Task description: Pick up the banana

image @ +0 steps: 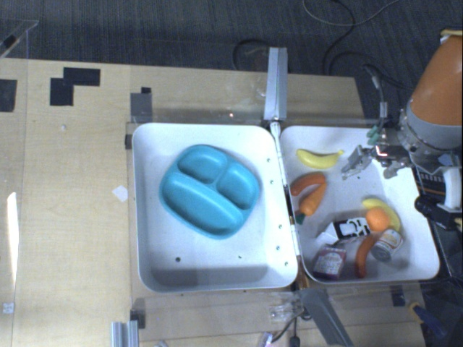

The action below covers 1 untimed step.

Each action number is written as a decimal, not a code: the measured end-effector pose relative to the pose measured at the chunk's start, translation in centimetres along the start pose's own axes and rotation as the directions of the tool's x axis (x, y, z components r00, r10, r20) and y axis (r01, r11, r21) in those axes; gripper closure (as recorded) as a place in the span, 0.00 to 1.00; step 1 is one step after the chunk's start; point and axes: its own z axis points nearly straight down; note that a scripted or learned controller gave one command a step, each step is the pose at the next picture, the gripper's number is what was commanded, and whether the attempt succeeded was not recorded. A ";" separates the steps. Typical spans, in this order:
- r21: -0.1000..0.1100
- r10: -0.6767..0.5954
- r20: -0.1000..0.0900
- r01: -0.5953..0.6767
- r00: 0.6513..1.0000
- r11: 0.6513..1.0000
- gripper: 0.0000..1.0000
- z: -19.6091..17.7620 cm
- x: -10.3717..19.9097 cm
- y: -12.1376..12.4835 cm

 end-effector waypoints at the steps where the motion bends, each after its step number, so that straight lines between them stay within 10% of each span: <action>1: 0.000 -0.018 -0.001 0.018 1.000 1.000 0.00 7.0 7.2 6.4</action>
